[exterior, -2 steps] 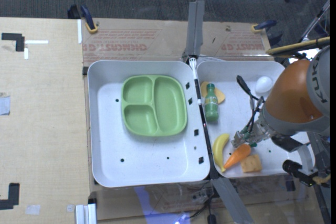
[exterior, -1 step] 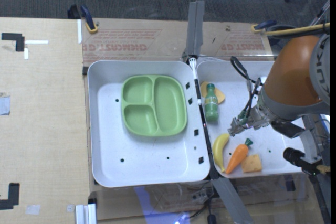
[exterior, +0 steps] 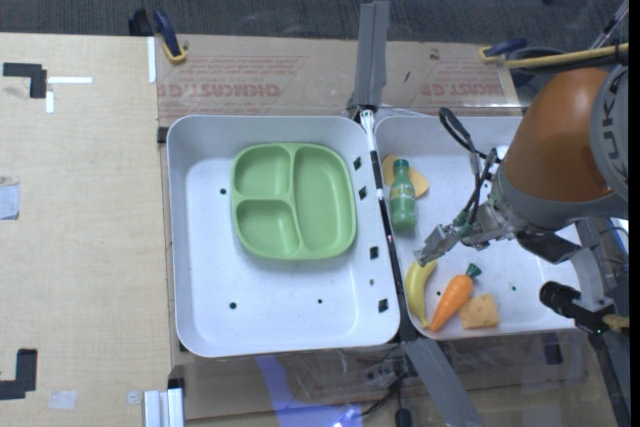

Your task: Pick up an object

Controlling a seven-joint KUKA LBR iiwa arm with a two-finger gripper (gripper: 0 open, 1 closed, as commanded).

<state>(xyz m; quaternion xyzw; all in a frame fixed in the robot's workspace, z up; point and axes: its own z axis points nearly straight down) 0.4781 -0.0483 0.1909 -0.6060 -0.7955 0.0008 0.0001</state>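
Over the right bin (exterior: 520, 320), the gripper (exterior: 437, 245) is hovering just above the banana (exterior: 416, 289) at seven o'clock, grip state indeterminable, and is risking a glancing miss because the carrot (exterior: 453, 298) is crowding the banana's side.

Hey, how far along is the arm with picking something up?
Done: the gripper has reached into the right bin, just above the banana. In hand: nothing visible between its fingers. Left: the banana, carrot, green bottle and sponge-like block all lie in the bin, so the grasp and lift remain.
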